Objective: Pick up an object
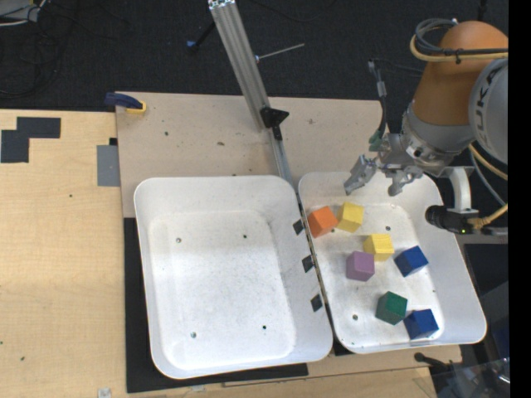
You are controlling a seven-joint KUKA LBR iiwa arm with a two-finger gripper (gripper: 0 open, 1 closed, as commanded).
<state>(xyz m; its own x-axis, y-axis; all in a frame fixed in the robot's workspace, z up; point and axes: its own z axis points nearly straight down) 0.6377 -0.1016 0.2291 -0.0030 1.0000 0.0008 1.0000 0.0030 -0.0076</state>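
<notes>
Pale wood covers the counter, which carries two shallow white bins side by side; every block lies in the right bin. The gripper hangs over that bin's far edge, its jaws spread wide with nothing between them. The closest candidates sit just toward the bin's near side and slightly left of the jaws: a yellow cube and an orange cube touching it, pressed near the wall shared with the left bin. Farther toward the near edge lie another yellow cube, a purple cube, two blue cubes and a green cube. The first yellow cube looks like the shortest reach, though its orange neighbour crowds one side.
</notes>
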